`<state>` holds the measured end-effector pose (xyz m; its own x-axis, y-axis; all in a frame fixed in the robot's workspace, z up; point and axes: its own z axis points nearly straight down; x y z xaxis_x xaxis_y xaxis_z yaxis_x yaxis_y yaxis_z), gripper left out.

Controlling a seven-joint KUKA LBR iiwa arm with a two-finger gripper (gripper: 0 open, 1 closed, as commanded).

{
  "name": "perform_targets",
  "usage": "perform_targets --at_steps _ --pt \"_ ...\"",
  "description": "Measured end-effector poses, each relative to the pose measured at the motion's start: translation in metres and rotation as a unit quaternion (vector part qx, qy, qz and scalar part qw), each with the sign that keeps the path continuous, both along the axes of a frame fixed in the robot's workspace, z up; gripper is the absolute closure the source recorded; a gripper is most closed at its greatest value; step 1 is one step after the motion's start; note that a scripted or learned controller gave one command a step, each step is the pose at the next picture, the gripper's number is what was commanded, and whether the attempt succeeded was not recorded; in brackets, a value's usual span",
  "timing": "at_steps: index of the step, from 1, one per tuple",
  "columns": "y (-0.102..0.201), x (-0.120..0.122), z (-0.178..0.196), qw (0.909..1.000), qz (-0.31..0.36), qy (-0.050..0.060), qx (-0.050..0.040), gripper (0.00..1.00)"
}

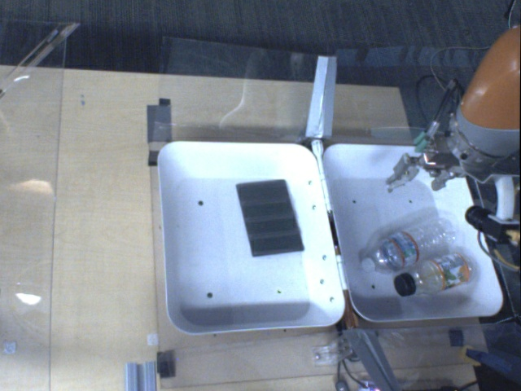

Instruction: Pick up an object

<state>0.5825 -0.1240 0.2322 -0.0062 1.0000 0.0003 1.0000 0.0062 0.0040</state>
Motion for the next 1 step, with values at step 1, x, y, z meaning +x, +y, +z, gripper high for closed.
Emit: perform_targets --at_steps 1 --pt "0.0116 -0.0761 -0.1245 0.9999 0.005 -0.012 -0.0014 0.0"
